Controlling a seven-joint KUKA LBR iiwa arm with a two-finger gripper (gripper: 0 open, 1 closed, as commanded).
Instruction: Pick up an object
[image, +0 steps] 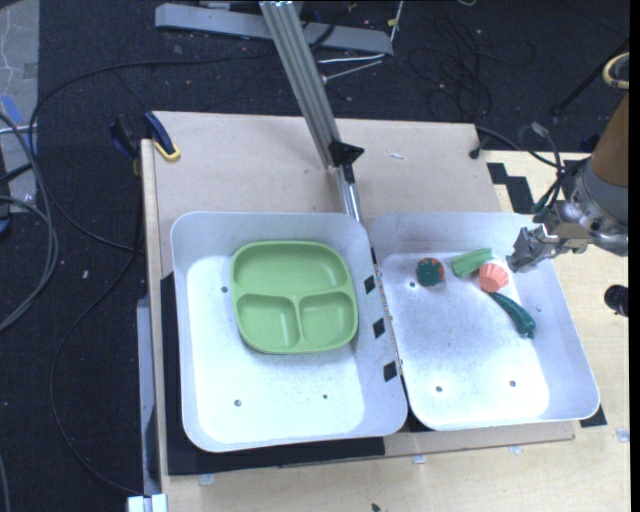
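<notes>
Nearest the camera, the front rims of two white bins, the left bin (210, 400) and the right bin (480, 390), meet at the middle of the desk (250, 160). A green divided plate (295, 297) sits in the left bin's upper half, with bare floor below. In the right bin's upper part lie a small dark ball (430, 271), a light green piece (470, 262), an orange-pink piece (492, 276) and a dark green piece (515, 312), close together. The end effector (527, 250) is over the right bin's far right rim, just beside the orange-pink piece; whether its grip is apart or together I cannot tell.

Setting: you're in a robotics lab | cues: plywood bench (260, 160), loose cables (60, 230) on dark carpet, aluminium camera mast (305, 85), two white bins (290, 400).
</notes>
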